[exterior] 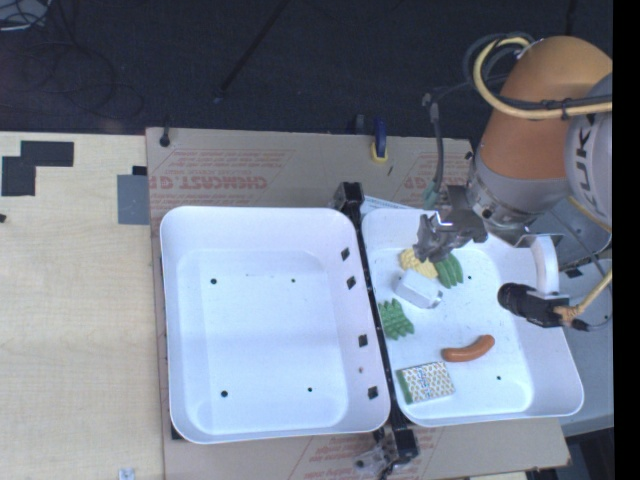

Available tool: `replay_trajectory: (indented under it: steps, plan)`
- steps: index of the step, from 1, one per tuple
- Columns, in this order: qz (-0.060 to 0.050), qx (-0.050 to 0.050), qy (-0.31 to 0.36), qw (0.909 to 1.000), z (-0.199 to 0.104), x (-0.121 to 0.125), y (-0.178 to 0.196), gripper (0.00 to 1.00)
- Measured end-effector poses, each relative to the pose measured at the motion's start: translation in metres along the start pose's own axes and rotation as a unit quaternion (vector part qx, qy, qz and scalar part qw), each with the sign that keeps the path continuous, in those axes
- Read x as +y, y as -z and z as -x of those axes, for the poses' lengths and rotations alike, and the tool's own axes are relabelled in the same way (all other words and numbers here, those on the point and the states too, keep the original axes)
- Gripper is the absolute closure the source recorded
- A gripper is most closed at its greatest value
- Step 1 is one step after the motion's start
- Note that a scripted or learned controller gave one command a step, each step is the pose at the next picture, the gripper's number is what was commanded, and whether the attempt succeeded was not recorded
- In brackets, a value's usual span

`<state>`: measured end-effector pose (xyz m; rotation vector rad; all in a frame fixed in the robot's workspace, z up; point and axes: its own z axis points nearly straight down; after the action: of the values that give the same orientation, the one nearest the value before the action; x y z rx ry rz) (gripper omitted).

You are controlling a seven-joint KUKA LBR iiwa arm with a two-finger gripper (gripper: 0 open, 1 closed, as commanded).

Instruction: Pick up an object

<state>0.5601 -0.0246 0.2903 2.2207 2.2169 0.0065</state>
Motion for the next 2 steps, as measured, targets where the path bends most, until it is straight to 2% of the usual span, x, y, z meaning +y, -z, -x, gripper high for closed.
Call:
replay_trajectory:
  steps: [1, 2]
  plan:
    - [-0.002, 0.001, 0.004, 1.0, -0.065, -0.012, 0.051, 1.0]
    - [-0.004, 0.001, 0.003, 1.0, -0.102, -0.045, 0.071, 1.0]
